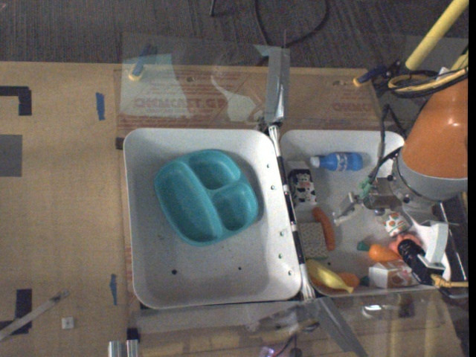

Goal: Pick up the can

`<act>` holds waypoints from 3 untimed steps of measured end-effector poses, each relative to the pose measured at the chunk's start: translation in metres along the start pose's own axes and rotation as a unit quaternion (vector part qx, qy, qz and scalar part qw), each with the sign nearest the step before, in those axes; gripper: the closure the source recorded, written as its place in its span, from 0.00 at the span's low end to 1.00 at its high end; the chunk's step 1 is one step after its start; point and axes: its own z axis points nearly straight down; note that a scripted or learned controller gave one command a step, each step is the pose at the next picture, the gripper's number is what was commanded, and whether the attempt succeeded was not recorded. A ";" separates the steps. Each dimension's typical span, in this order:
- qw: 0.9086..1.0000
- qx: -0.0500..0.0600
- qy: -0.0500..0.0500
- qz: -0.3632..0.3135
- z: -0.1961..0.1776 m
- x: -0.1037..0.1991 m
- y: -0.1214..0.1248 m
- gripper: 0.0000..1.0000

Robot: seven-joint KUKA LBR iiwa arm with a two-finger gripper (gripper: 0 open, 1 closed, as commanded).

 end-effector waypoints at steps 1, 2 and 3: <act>0.996 -0.004 -0.002 -0.090 0.061 -0.084 0.044 0.00; 0.997 -0.007 -0.002 -0.080 0.108 -0.120 0.023 0.00; 0.997 -0.009 -0.003 -0.077 0.097 -0.122 0.023 1.00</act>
